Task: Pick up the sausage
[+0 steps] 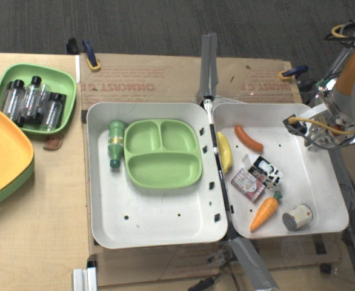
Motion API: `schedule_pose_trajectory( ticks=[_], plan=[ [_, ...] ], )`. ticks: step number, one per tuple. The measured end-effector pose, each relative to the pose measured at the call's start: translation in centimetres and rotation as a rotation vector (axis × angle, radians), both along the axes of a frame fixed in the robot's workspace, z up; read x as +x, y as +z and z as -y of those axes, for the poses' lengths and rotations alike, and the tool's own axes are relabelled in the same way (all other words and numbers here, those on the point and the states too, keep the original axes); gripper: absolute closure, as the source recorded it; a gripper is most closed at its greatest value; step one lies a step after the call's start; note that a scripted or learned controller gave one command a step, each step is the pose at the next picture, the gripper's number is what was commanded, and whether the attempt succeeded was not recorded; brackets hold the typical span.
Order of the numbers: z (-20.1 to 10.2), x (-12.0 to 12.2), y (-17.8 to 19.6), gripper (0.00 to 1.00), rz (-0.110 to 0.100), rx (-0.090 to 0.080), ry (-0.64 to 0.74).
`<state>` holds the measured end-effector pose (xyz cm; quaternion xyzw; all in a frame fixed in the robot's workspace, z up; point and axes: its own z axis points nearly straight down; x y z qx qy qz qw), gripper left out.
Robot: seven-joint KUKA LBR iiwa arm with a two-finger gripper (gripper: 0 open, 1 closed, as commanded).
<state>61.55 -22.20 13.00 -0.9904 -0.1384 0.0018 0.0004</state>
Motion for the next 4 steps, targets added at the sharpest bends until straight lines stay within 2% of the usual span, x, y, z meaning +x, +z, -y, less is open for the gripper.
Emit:
schedule_pose_trajectory(
  ticks=[1, 2, 3, 4],
  plan=[
    [-0.9, -9.4, 5.0, 1.0, -0.002, 0.001, -0.074],
    [-2.6, -13.9, 2.0, 1.0, -0.002, 0.002, -0.079],
    [0.0, -13.9, -3.2, 1.0, -0.001, 0.003, 0.074],
    [0.0, -13.4, 1.1, 1.0, 0.0, 0.0, -0.077]
  ],
)
